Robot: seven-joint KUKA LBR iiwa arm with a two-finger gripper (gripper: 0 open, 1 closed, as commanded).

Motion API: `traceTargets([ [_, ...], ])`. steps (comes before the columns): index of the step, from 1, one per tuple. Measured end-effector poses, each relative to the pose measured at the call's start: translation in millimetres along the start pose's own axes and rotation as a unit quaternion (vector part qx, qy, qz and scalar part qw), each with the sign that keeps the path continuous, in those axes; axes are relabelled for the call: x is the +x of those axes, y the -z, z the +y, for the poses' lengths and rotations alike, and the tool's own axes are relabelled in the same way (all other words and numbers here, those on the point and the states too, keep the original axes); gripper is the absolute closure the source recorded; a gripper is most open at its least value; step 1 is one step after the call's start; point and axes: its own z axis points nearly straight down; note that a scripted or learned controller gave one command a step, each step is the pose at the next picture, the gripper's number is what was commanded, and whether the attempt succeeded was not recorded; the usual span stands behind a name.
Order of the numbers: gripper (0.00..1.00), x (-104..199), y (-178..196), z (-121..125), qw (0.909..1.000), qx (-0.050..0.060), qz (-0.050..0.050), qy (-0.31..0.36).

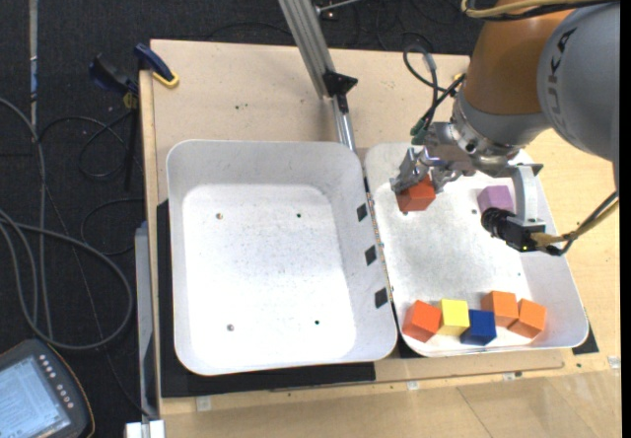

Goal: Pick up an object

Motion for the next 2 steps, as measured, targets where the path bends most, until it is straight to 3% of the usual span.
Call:
traceTargets([
  [2,1.00,112.7,6.4,-27.2,1.0000,0.001,0.000,0.000],
])
